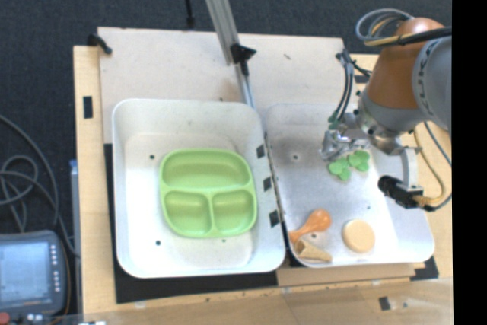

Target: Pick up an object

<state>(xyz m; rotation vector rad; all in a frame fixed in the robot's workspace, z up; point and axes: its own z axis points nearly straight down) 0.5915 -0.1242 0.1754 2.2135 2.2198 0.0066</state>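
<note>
Green leafy toy (349, 164), soft-looking and lobed, lies in the right bin (304, 125) toward its far right side, directly under the gripper (338, 144), whose metal tip we see touching or just above it; we cannot tell how the jaws stand. Near the front wall we find an orange drumstick-shaped piece (313, 224), a tan cone (312, 249) and a round tan disc (358, 236). We see bare speckled floor left of the leaf. A smooth green divided plate (207, 192) fills the left bin (137, 125).
</note>
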